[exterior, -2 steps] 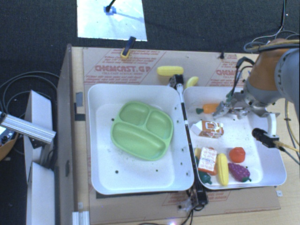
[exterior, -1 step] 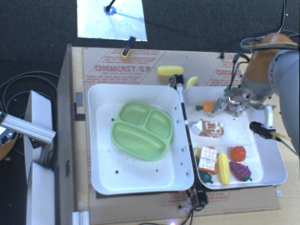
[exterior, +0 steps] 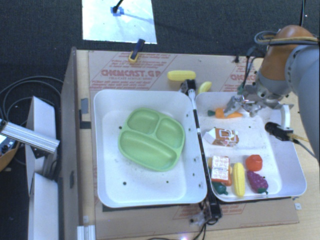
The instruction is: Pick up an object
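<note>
Gripper (exterior: 239, 105) low over the far end of the right-hand bin (exterior: 280, 159), right at a toy carrot (exterior: 226, 114).

The carrot lies just below and to the left of the fingertips, its long axis running roughly left-right, orange body toward the gripper and green tip pointing away. It looks to be touching or nearly touching the fingers, though the view is too coarse to be sure. Whether the fingers are spread or closed I cannot tell; nothing is visibly pinched. The other toy foods lie well nearer the camera.
</note>
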You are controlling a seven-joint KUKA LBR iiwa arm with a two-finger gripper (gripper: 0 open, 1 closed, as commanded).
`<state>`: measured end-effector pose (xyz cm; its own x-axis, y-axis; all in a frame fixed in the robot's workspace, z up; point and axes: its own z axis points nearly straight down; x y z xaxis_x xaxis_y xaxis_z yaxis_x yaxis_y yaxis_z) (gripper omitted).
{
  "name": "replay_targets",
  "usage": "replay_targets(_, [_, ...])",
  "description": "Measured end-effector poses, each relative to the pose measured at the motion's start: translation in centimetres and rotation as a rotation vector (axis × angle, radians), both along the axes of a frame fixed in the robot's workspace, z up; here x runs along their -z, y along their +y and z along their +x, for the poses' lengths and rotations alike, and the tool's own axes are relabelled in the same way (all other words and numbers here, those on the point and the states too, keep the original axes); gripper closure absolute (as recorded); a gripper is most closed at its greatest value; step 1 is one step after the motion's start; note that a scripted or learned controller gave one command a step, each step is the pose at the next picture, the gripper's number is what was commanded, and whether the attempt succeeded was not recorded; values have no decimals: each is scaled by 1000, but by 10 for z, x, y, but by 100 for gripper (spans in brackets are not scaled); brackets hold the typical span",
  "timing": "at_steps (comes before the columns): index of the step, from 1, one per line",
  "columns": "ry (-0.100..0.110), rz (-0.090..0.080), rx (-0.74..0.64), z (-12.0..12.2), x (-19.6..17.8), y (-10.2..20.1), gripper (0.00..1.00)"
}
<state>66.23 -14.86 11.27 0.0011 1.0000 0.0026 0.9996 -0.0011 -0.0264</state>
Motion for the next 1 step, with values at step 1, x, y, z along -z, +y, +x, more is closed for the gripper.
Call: replay_targets(1, [-31, -5, 2, -95, -85, -8, 0])
